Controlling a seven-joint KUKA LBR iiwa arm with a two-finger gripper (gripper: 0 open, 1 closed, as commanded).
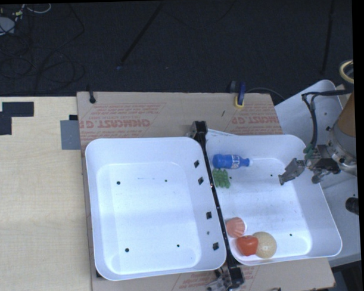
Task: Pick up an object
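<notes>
The end effector (303, 170) hangs over the right side of the right bin (319, 226). Its two fingers stand apart, so it is open, and nothing is between them.

I take the divider (210, 188) between the two bins as the landmark. The objects to pick all lie in the right bin, close to this divider. A blue bottle (229, 162) lies on its side just beside the upper part of the divider. A small green object (221, 179) sits directly below the bottle, also near the divider. Lower down there is a group of three: a pink ball (235, 226) nearest the divider, a red ball (247, 245) below it, and a pale yellow ball (265, 244) touching the red one on the side away from the divider. The left bin (110, 151), on the other side of the divider, holds no object.

In my judgement no object is chosen yet, and the end effector is well apart from all of them. Several things could go wrong from here. The objects are so near the divider and the bin wall that a finger may hit the wall before it closes. The round balls touch each other, so a finger may push one away, or the ball may roll out of the grasp. The bottle is smooth and lying down, so it may slip.
</notes>
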